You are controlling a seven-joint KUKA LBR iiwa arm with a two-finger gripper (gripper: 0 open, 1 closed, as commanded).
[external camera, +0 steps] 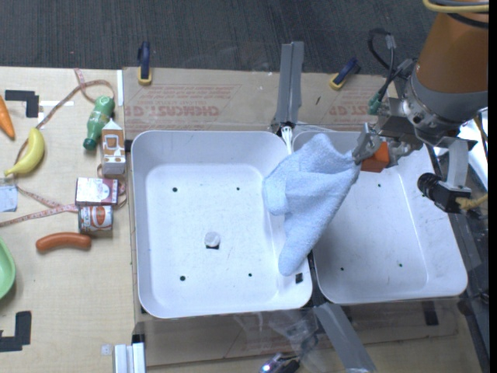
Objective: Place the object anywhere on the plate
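A light blue cloth (311, 196) hangs across the divider between the two white bins, its lower end trailing into the left bin (155, 162). Its top right corner is pulled up to my gripper (365, 152), which is shut on that corner above the back left of the right bin (435, 278). A small orange piece (377, 158) sits right beside the fingers. I cannot tell if it is a loose object. The edge of a green plate (5, 269) shows at the far left of the bench, outside the bins.
A small grey-white disc (213, 240) lies in the left bin. Toy food sits on the bench to the left: a banana (27, 154), a sausage (64, 242), a can (96, 218), a green bottle (98, 119) and a carton (113, 150). A grey post (290, 84) stands behind the bins.
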